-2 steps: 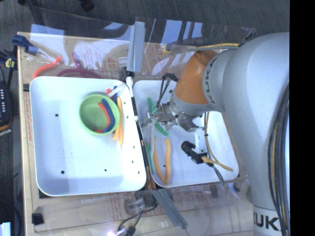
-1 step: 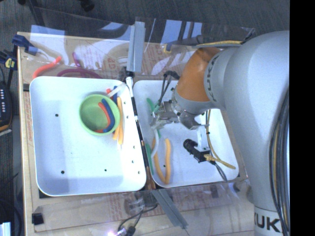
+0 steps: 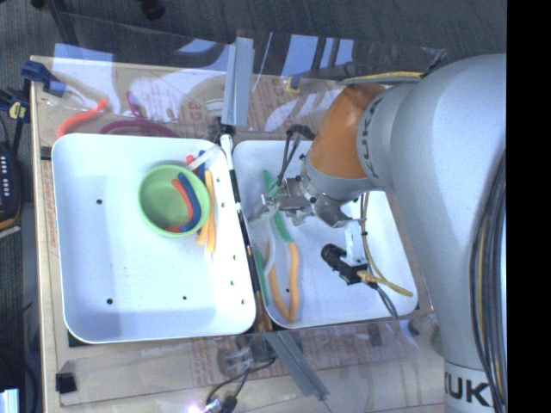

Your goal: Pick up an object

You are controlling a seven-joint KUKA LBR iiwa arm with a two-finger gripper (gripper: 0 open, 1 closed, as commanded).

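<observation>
My gripper (image 3: pixel 277 205) hangs low over the left part of the right bin (image 3: pixel 392 231), under the grey arm with its orange band (image 3: pixel 340 140). A thin green piece (image 3: pixel 279 225) lies right at the gripper's tip, and part of it pokes out above at the bin's left side. Whether the gripper touches or holds it is hidden by the wrist. A long orange curved piece (image 3: pixel 293 284) lies in the bin's front left corner, below the gripper.
The left bin (image 3: pixel 112 265) holds a green bowl (image 3: pixel 172 200) with blue, red and orange strips in it. A thin orange stick (image 3: pixel 209 222) lies beside the bowl. A black cable plug (image 3: pixel 337 261) hangs from the wrist. A divider rail (image 3: pixel 241 231) separates the bins.
</observation>
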